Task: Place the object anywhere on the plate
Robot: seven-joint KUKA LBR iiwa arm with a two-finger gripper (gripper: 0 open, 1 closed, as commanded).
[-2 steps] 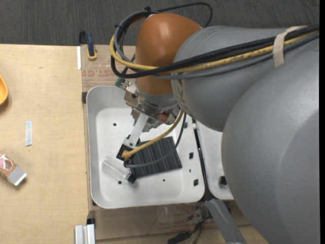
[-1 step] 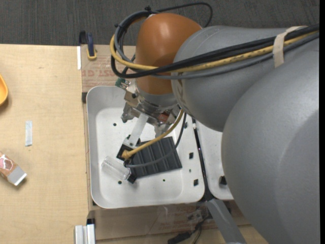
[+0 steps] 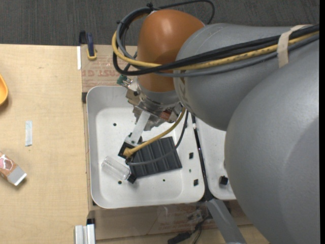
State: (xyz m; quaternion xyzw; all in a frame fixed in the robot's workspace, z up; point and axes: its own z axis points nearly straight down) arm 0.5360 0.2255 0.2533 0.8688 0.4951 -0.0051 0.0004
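**Task item.** A black ribbed slab (image 3: 157, 159) lies flat on the floor of the left white bin (image 3: 104, 118). It sits in the nearer half of the bin, turned at a slant to the walls.

A clear plastic piece (image 3: 116, 168) lies just beside the slab's lower left corner, near the bin's left wall. Whether the two touch cannot be told. Which of them is the task's object cannot be settled from this view.

**Gripper.** The gripper (image 3: 152, 113) hangs over the same bin, above the slab's upper left part and directly under the orange band (image 3: 162, 39). The wrist hides its tips, so whether the jaws are spread or pressed together cannot be told. Nor can it be told whether they touch the slab.

**Arm.** The grey arm (image 3: 264, 116) reaches in from the right and covers most of the right bin (image 3: 216, 189). That bin's near left corner shows, with a small black block (image 3: 223, 179) lying in it.

**Surroundings.** Both bins stand on the tabletop (image 3: 45, 85). Printed cardboard (image 3: 104, 67) shows at the left bin's far edge.

Left of the bins, well apart from the slab, the following are noted:
- a small pale strip (image 3: 28, 133);
- a red-and-white packet (image 3: 10, 169) at the left edge;
- an orange curved rim (image 3: 1, 91), cut off by the frame, with too little seen to identify it.

A blue clamp (image 3: 90, 44) stands at the tabletop's far edge, beside the cardboard.
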